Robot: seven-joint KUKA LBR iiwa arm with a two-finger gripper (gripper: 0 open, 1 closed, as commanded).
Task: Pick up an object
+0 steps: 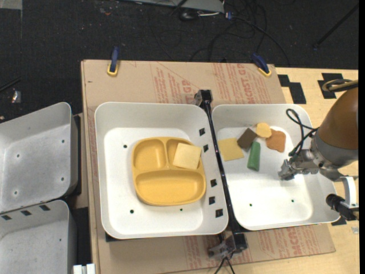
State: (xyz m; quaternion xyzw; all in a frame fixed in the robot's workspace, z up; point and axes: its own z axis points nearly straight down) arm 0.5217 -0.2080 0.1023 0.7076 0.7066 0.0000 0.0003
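Hovering low over the right bin (274, 210), the gripper (288, 169), its grip state impossible to tell, is closing on a green block (254, 156) lying just beside it, seemingly light, rigid and best pinched across its narrow sides.

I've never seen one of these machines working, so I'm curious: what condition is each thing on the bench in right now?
Gripper: low in the right bin, holding nothing visible.
Green block: lying flat, left of the gripper.
Yellow tray: flat in the left bin.
Pale square: resting in the tray's upper right compartment.
Brown, orange and yellow pieces: clustered together.
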